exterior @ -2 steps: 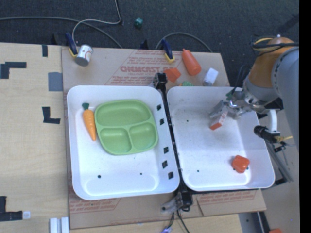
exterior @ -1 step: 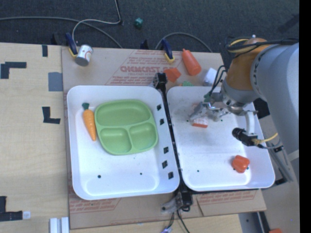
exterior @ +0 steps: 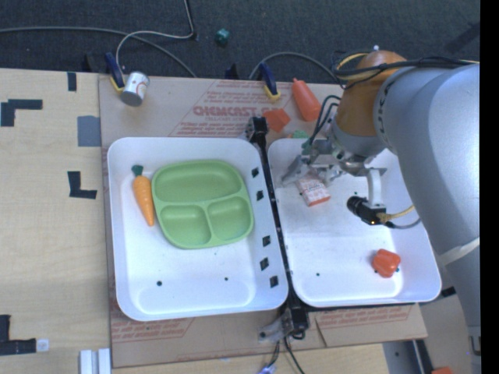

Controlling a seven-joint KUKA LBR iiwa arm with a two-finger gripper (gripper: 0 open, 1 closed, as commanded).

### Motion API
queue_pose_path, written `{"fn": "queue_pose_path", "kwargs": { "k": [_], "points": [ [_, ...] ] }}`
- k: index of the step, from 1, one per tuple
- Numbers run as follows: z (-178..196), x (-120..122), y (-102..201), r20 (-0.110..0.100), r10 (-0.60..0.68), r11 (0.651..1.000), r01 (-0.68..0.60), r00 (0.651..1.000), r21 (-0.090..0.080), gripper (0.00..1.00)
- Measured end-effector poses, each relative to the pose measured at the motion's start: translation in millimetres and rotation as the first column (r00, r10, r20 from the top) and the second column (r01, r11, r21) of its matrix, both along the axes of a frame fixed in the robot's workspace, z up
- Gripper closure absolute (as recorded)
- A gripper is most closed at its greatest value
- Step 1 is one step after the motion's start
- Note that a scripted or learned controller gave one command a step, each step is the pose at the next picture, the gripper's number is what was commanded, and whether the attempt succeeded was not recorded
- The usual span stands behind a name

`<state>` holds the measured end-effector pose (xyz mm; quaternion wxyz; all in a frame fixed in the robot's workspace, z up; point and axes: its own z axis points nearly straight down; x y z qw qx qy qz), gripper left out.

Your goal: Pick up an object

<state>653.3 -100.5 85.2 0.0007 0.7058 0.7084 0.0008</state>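
pincer: the pincer (exterior: pixel 316 164) is low over the back-left part of the right bin (exterior: pixel 343 283). Can't tell if it's spread or pressed together, the metal bits blur into each other from up here.

likely target: small red-and-white box (exterior: pixel 313 192), lying flat on the bin floor just in front of the pincer tip. IMO nothing's been grabbed yet, since I see nothing pinched.

doing it well: I'd centre over the box first, line the pincer up across its narrow side, then go straight down. It's flat and prob light, so a skewed approach will likely just shove it along the slick floor. Close firmly and lift straight up, no sideways drag.

backup pick: red-orange toy (exterior: pixel 385 262) near the front-right corner of the same bin, well apart from the pincer. It's chunkier, maybe an easier grab.

left bin: the left bin (exterior: pixel 195 287) holds a green divided plate (exterior: pixel 204 202) w/ a toy carrot (exterior: pixel 143 196) just beside its left edge. Touching or not, can't say.

off the bins: an orange thing (exterior: pixel 305 100) sits on the worktop (exterior: pixel 47 232) behind the right bin, and a silver can (exterior: pixel 135 87) sits further left.

hard to make out: the arm (exterior: pixel 437 146) covers the bin's back-right corner — anything there is hidden. The box print is too small to read, and the gap between pincer and box is unclear.
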Motion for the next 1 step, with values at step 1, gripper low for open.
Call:
{"fn": "queue_pose_path", "kwargs": {
  "k": [1],
  "points": [
    [9.6, -0.2, -0.5, -0.001, 0.000, 1.000, 0.000, 1.000, -0.001, 1.00]
  ]
}}
